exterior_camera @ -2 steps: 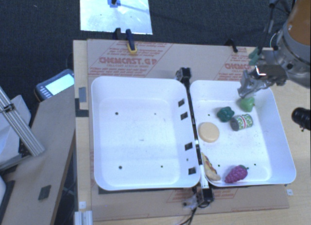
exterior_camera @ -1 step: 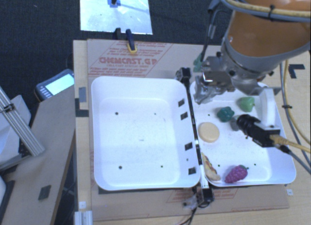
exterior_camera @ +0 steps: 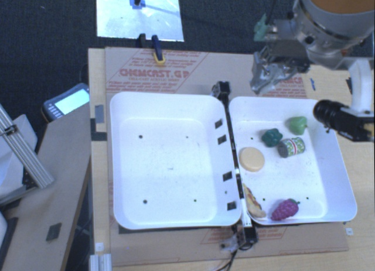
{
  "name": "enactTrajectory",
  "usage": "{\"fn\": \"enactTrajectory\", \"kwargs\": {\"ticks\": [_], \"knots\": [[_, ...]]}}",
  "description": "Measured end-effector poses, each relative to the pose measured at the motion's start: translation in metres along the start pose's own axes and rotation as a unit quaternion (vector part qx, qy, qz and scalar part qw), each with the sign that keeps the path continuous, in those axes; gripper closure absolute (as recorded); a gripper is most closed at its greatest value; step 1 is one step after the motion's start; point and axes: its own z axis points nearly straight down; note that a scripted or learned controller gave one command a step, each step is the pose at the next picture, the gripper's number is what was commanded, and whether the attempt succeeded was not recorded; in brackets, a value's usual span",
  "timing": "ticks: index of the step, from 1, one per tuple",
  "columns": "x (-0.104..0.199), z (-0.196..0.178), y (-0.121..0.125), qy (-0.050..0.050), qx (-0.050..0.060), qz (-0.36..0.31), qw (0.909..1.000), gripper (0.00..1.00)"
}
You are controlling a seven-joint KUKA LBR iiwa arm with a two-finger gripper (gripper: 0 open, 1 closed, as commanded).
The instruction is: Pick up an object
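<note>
Two white bins side by side on the bench. Left bin (exterior_camera: 170,158): bare white floor with a few dark specks. Right bin (exterior_camera: 328,188), contents near to far:
- grapes (exterior_camera: 285,209), purple toy bunch, near edge at 6 o'clock of the bin;
- banana (exterior_camera: 254,203), yellow-brown, at 7 o'clock, lying against the divider;
- disc (exterior_camera: 252,159), pale yellow, round and flat, left of centre at 9 o'clock;
- can (exterior_camera: 291,147), small, grey with a green and red label, lying on its side near centre;
- dark green lump (exterior_camera: 271,137), just beside the can at its 10 o'clock;
- light green lump (exterior_camera: 297,124), at 1 o'clock of the can.

Gripper (exterior_camera: 270,80): metallic, above the far rim of the right bin at 11 o'clock, nothing between the fingers; whether they are apart or together cannot be told.
</note>
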Motion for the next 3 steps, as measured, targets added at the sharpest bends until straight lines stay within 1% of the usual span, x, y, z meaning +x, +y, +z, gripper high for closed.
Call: {"fn": "enactTrajectory", "kwargs": {"ticks": [1, 2, 3], "knots": [[0.069, 0.11, 0.003, -0.003, 0.011, -0.002, 0.9999, 1.0], [0.093, 0.001, 0.025, 0.001, 0.0, -0.001, 1.0, 1.0], [0.092, -0.005, 0.025, -0.001, 0.005, -0.001, 1.0, 1.0]]}}
